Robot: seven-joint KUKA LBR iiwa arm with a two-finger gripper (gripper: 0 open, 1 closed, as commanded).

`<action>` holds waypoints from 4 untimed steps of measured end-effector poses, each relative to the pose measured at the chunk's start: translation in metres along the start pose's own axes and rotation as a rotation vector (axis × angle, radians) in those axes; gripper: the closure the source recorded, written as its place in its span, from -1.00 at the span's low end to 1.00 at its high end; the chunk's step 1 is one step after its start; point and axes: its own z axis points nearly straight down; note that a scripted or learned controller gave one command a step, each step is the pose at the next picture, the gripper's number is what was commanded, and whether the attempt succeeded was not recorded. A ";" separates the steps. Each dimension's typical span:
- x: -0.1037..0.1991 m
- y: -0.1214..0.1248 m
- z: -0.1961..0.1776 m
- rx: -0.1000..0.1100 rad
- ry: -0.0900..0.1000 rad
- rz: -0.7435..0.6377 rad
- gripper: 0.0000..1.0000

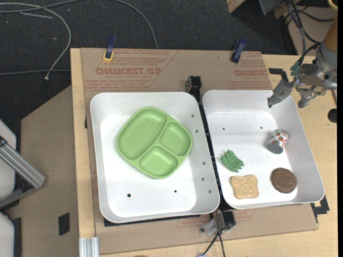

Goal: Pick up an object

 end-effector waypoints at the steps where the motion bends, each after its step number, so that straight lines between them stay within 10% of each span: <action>1: 0.000 0.002 -0.007 -0.012 -0.002 -0.003 -1.00; 4: 0.002 0.009 0.138 -0.007 -0.001 -0.002 -1.00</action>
